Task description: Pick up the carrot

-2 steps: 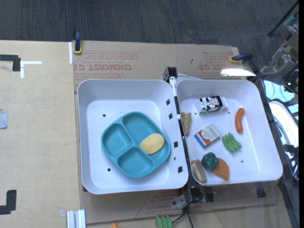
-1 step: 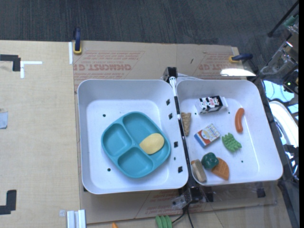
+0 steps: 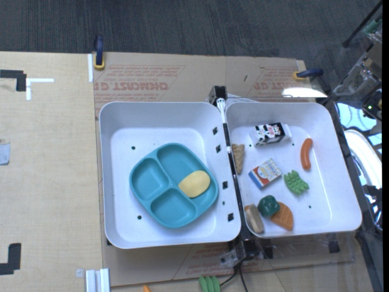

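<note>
Two white bins on tabletop — carrot [image 3: 282, 216] lies in right bin [image 3: 340, 212], touching a green toy [image 3: 268, 206]. Hand state: cannot tell.

Robot lab test bench, not a home or kitchen. Two shallow white bins [image 3: 109, 181] sit side by side, joined by black clips, on a sheet of printed cardboard [image 3: 158, 81] clamped to a pale wood bench [image 3: 45, 181] with blue and yellow clamps [image 3: 98, 52]. Black brackets [image 3: 13, 79] and tape marks on the bench. Cables [image 3: 240, 272] run out below the bins. Dark grey carpet [image 3: 200, 14] behind. Metal rig parts and wiring [image 3: 364, 72] at the right edge. Bin contents are plastic play food, e.g. a toy milk carton [image 3: 269, 133], and a teal divided plate [image 3: 173, 185].
</note>
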Motion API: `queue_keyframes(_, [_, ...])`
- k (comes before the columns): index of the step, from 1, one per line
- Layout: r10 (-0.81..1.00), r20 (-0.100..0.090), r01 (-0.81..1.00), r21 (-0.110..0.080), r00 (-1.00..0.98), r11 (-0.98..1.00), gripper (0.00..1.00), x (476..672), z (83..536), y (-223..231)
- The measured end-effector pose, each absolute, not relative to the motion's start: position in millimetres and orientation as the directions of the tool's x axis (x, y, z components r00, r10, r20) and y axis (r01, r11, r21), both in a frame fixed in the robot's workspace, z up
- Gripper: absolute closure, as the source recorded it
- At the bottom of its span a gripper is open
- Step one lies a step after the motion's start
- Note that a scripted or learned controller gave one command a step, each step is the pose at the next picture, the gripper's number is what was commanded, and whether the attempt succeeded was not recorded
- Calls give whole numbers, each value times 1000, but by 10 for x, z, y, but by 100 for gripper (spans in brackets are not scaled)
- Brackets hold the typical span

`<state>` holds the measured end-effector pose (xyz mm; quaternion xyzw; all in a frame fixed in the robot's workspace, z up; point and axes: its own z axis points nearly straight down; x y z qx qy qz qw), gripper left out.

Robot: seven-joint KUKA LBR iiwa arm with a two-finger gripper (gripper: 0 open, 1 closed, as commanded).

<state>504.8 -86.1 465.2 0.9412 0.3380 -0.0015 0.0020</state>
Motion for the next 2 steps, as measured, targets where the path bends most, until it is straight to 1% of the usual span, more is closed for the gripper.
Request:
queue_keyframes(1, [471, -7, 471, -5, 882, -882, 0, 5089, 2075, -598])
queue_keyframes(2, [339, -8, 339, -5, 941, -941, 0, 4771, 1899, 185])
